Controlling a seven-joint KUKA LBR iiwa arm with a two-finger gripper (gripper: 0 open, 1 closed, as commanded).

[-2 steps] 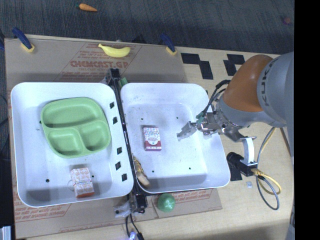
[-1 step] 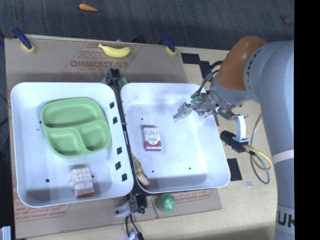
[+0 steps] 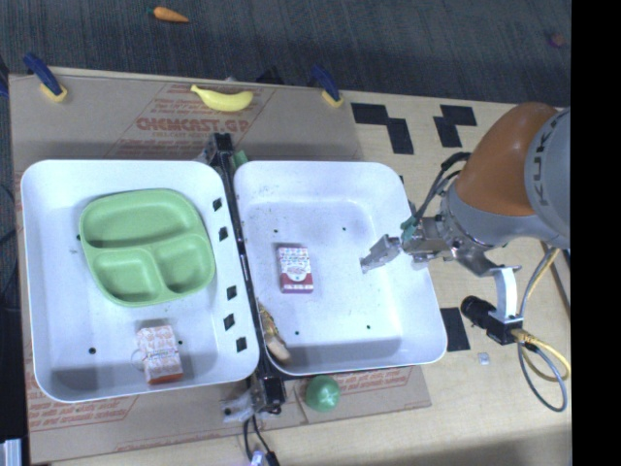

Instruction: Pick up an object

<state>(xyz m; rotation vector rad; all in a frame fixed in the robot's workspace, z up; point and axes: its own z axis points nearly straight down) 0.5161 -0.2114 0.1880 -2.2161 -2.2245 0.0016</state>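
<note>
Small red and white packet (image 3: 295, 268): lies flat on the floor of the right bin (image 3: 320, 352), a little left of that bin's middle, with nothing touching it. Gripper (image 3: 380, 252): over the right part of the same bin, to the right of the packet and apart from it, pointing left; it is small and blurred, so whether it is open or closed cannot be told, and nothing can be seen in its hold. Arm (image 3: 505, 178): grey with an orange band, reaching in from the right, its bulk over the bench beyond the bin's right rim. Pale object (image 3: 274, 343): at the near left corner of the right bin, against the wall; too small to identify. Left bin (image 3: 49, 289): holds a green divided tray (image 3: 146, 246) at its middle and far part, and a second red and white packet (image 3: 158, 353) near the front wall. Green ball (image 3: 322, 393): on the cardboard just near of the right bin. Yellow banana (image 3: 222, 96): on the cardboard beyond the bins. Small orange object (image 3: 171, 14): on the dark floor at the far left.
</note>
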